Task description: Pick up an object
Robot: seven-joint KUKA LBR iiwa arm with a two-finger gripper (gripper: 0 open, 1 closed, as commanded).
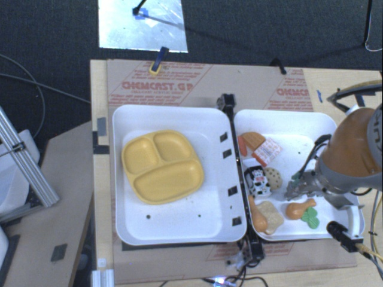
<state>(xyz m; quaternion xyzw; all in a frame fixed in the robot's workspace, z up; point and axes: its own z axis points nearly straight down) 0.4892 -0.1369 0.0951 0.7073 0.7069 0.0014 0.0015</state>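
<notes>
Seen from above, two shallow white bins sit side by side on a bench. The left bin (137, 220) holds a yellow divided plate (162, 166). The right bin (287, 119) holds small toy foods: an orange wedge (252, 140), a red-and-white packet (267, 151), a black-and-white toy (258, 182), a speckled cookie (274, 177), a bread piece (270, 214), a drumstick (299, 208) and a green piece (311, 219). The grey arm reaches in from the right; its gripper (297, 188) hangs low just above the drumstick. Whether the claw is open or closed cannot be told.

My arm (359, 145): orange band. Bins (179, 115) white. Tray (163, 166) yellow. Toy cow (258, 182) blk/wht patches. Drumstick (299, 208) tan.
</notes>
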